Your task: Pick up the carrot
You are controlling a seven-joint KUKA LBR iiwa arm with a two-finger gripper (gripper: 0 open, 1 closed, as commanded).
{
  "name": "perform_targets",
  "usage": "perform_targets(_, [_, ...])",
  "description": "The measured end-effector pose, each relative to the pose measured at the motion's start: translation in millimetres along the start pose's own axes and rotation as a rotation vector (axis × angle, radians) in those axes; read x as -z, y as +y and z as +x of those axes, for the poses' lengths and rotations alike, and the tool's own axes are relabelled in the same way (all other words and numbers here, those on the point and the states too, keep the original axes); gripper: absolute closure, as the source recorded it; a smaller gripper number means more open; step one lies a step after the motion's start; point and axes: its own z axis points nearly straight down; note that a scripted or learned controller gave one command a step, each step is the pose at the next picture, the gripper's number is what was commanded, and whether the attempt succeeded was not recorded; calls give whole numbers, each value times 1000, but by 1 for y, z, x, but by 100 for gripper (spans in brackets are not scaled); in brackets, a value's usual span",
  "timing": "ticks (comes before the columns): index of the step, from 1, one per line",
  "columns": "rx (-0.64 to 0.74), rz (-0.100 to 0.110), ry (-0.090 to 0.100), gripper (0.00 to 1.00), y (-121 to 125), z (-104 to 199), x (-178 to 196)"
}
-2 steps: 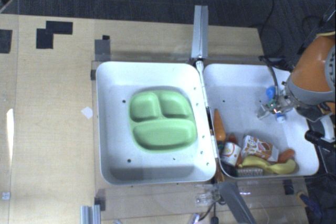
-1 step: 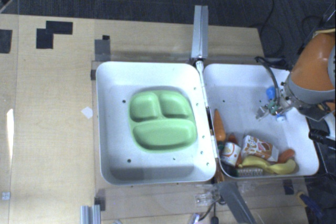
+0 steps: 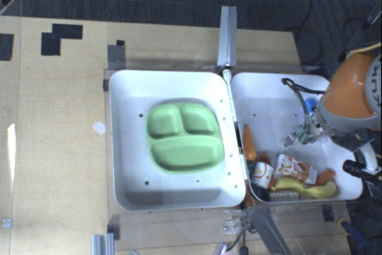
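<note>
Lying at the near edge of the right bin (image 3: 262,89), a banana (image 3: 304,190) rests at 6 o'clock among food packets (image 3: 293,169). The carrot (image 3: 249,144) lies at 9 o'clock against the bin's left wall, pointing away. The arm (image 3: 353,92) enters from 3 o'clock, wrist angled downward; its gripper (image 3: 300,135) hovers mid-bin, well apart from the carrot. Jaw state: cannot tell. The left bin (image 3: 125,128) holds a green tray (image 3: 182,135).

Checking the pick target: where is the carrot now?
In the camera view, the carrot lies in the right bin, against its left wall, just above the small can.
</note>
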Motion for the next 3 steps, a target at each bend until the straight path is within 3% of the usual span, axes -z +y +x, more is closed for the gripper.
perform_targets(1, [-29,-1,-1,100,28,-10,38])
perform_targets(2, [-67,-7,-4,100,31,-69,-4])
perform_targets(3, [255,-6,-8,100,25,-64,-3])
